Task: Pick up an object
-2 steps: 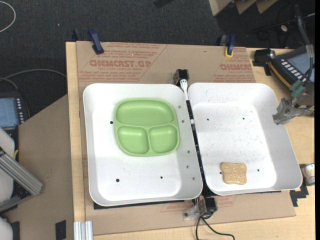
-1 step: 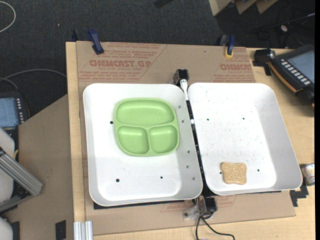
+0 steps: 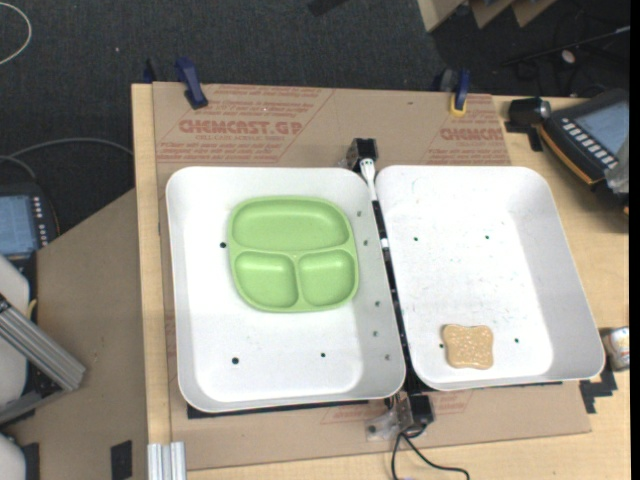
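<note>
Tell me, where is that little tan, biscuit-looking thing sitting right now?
The tan piece lies in the right-hand white bin, near its front edge, well apart from the green divided plate in the left bin.

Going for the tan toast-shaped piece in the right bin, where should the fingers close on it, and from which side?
The tan piece lies flat near the right bin's front rim. Come straight down from above and pinch across its left and right edges; its low flat shape offers no side hold, and the rim probably crowds a front approach.

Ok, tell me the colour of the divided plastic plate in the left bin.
Light green, seen in the camera view: the three-compartment plastic plate.
</note>
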### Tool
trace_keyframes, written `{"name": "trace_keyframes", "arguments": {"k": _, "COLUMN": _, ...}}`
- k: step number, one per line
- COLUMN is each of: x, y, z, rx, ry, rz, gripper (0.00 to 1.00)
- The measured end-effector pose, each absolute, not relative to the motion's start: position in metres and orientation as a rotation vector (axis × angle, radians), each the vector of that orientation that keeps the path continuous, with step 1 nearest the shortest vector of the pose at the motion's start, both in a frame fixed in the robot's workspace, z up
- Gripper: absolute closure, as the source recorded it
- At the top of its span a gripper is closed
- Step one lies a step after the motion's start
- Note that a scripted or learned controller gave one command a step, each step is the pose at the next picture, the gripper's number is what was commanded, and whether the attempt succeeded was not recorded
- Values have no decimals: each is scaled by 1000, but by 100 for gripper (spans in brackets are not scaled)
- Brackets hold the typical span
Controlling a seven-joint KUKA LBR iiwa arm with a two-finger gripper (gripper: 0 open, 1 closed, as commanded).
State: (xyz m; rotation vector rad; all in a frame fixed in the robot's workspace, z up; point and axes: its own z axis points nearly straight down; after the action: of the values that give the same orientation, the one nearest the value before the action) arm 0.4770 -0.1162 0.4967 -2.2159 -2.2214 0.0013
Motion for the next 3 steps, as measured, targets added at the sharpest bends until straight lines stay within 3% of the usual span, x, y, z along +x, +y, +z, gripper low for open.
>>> {"name": "trace_keyframes", "arguments": {"k": 1, "x": 478, "y": -86, "z": 363, "rx": -2211, "ry": -2214, "rz": 13, "gripper": 100}}
{"name": "trace_keyframes", "arguments": {"k": 2, "x": 480, "y": -94, "z": 518, "rx": -2233, "ry": -2234, "rz": -19, "gripper": 100}}
{"name": "trace_keyframes", "arguments": {"k": 3, "x": 479, "y": -63, "z": 416, "rx": -2212, "ry": -2219, "rz": 10, "gripper": 100}}
